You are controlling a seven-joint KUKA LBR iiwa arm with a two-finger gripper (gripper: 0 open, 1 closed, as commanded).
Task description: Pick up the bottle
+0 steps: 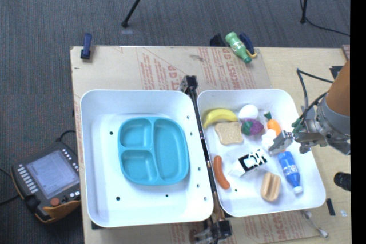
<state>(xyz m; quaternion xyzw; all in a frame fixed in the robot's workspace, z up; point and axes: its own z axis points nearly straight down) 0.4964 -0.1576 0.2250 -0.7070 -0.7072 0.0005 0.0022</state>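
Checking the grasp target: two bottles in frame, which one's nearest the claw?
The blue bottle in the right bin, just below the claw; the green bottle lies outside on the bench.

Teal tray (pixel 153 151), banana (pixel 219 116), bread (pixel 229 133)

one fixed camera looks down at a slant from above the bench (pixel 143 66), taking in both white bins (pixel 94 123) and surrounding floor.

Red printed lettering runs across the brown cardboard sheet (pixel 171 66) covering the desk, upside down to the camera and too blurred to read with confidence. The blue bottle (pixel 290 170) in the right bin (pixel 313 191) carries a white label, and the green bottle (pixel 237 47) a pale one, both illegible.
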